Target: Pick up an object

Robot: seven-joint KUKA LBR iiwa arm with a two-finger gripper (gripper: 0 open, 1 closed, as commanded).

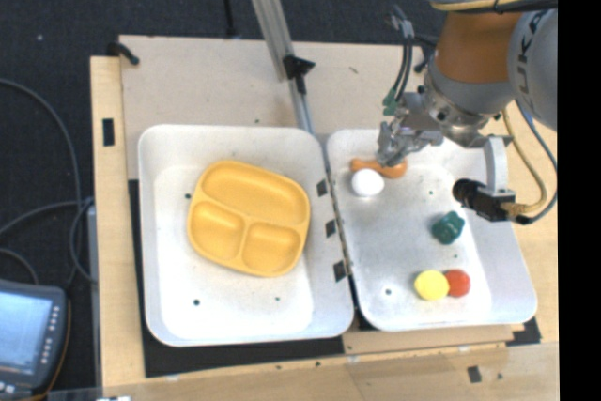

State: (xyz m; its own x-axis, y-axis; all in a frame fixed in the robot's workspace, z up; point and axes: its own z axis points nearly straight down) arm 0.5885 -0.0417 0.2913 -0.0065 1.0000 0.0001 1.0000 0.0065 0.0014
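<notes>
Dark carpet surrounds a tan bench (216, 75) carrying two shallow white bins side by side. Over the right bin's (488, 300) far-left corner, the gripper (392, 155) hangs low; honestly can't tell if it's open or closed. Right below it sits an orange piece (387, 169) touching a white ball (367, 183). Further out, a green block (448, 226) sits mid-bin, and a yellow ball (431, 285) touches a red one (457, 283) near the front edge. Lots of bare floor between them. Over in the left bin (164, 296), a yellow divided plate (249, 218) sits well apart.
</notes>
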